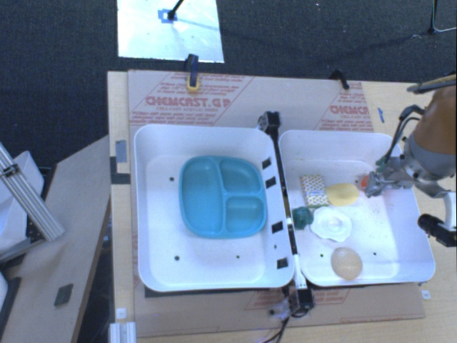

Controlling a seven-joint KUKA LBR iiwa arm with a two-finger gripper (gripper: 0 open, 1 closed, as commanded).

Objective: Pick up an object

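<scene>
Reaching in from the right, the grey arm [437,138] with its orange band hangs over the right bin [407,263], and the jaws sit low at roughly [373,184], right beside the yellow lemon-shaped piece [343,194]. Open or shut? Too blurred to call; nothing is plainly seen between them. Just left of the lemon lies a small patterned cracker-like block [313,189]. Below that, a dark green lump [302,216] touches the divider side, with a white fried-egg toy [332,224] just beside it. Nearer the front rim rests a tan egg-shaped object [346,262], apart from the rest. Over in the left bin [153,191], a blue divided plate [220,196] lies flat in the middle. Both bins sit on the desk [71,213].
</scene>
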